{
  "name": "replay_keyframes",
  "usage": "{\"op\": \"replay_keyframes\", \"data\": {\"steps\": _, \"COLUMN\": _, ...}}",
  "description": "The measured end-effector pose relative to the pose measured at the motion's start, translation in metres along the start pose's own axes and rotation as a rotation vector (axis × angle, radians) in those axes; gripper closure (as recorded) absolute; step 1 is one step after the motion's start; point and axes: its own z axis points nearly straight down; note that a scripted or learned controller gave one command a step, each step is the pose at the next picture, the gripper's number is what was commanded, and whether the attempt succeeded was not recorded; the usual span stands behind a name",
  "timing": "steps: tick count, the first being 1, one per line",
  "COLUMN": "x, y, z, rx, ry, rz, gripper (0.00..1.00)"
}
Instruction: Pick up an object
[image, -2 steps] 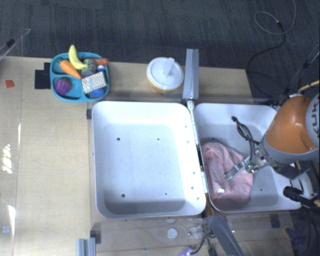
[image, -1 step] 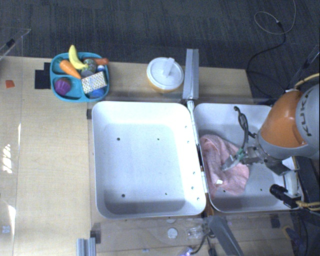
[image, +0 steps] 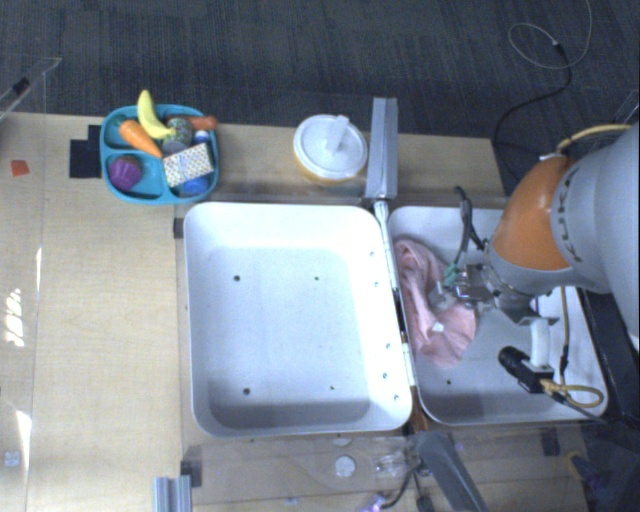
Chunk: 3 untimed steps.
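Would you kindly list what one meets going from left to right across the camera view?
Blue toy tray → left white bin → white lidded cup → pink cloth in the right white bin → hand → grey arm with orange band.

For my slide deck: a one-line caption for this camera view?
Grey arm's gripper over crumpled pink cloth in right shallow white bin.

No writing, label or number can be read anywhere.
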Motion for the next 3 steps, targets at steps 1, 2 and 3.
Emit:
{"op": "replay_keyframes", "data": {"steps": 1, "x": 0.000, "y": 0.003, "z": -0.014, "rx": -0.010, "ry": -0.002, "rz": -0.005, "gripper": 1.00}}
{"op": "replay_keyframes", "data": {"steps": 2, "x": -0.060, "y": 0.042, "z": -0.121, "rx": 0.004, "ry": -0.002, "rz": -0.039, "gripper": 1.00}}
{"op": "replay_keyframes", "data": {"steps": 3, "x": -0.008, "y": 0.112, "z": -0.127, "rx": 0.006, "ry": 0.000, "rz": -0.243, "gripper": 1.00}}
